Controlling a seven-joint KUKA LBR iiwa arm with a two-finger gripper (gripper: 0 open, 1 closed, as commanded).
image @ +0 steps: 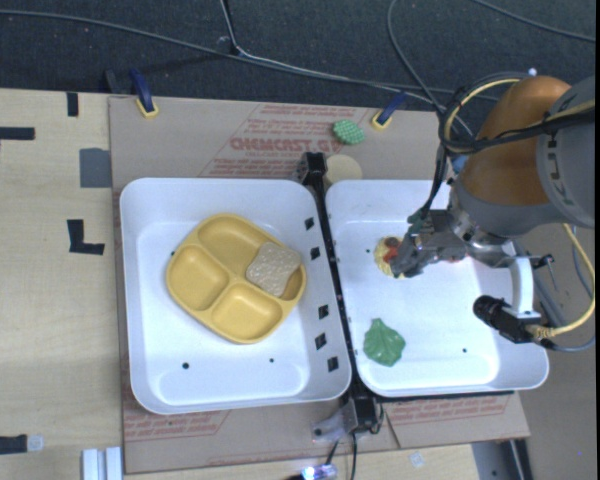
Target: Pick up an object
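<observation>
From my feed, nearest edge first: front rim of the left bin (230,400) and right bin (450,386) sit side by side on the surface (40,298), w/ a dark divider strip (325,268) running between them.

Right bin, near part: a green leafy-looking item (384,343) lies flat on the bin floor, close to the divider, well apart from the hand. A black fitting w/ a yellow cable (510,320) hangs off the arm at the bin's right side.

Left bin, mid: a yellow compartment tray (220,283) sits tilted diagonally; a tan square piece, cracker or sponge-like (274,268), lies in its right-hand compartment.

Right bin, mid: the hand (408,258) is down at the bin floor, right beside a small yellow/red object (385,254). They look to be touching, but I can't tell how far the hand is spread or whether it has hold of the object; too dark and small. The arm (525,168), grey w/ orange band, comes in from the right above it.

Far: a small green dotted item (347,131) lies on the brown board (250,138) beyond the bins, next to a pale disc. Blue/yellow clamps at the board's far corners, cables over the dark floor behind.
</observation>
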